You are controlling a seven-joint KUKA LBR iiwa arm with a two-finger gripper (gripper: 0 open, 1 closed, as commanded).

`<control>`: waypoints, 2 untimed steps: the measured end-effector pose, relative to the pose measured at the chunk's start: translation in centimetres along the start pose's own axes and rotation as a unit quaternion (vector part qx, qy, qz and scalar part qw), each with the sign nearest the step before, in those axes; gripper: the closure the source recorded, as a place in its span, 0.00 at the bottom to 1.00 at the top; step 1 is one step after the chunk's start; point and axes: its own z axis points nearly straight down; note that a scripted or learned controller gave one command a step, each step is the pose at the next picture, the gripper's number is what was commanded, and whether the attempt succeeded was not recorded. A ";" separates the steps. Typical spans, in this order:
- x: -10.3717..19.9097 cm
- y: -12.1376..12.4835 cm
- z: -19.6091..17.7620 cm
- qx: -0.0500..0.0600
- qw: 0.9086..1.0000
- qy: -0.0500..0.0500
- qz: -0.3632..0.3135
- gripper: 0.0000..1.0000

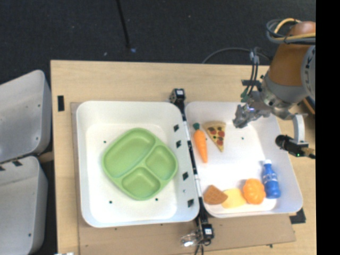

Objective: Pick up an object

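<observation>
My gripper hangs over the back of the right bin, just right of the pizza slice. Nothing shows between its fingers. A carrot lies along the bin's left wall. Along the front wall sit a brown bread piece, a yellow piece and an orange fruit. A blue bottle lies by the right wall.
The left bin holds a green divided plate. A divider with black clips separates the bins. Cables run behind the right bin, and a black fitting sticks out at its right edge.
</observation>
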 end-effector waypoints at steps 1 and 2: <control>-0.8 0.2 -4.6 0.001 1.000 0.000 0.000 1.00; 3.1 -1.3 -4.6 0.003 1.000 0.001 -0.004 1.00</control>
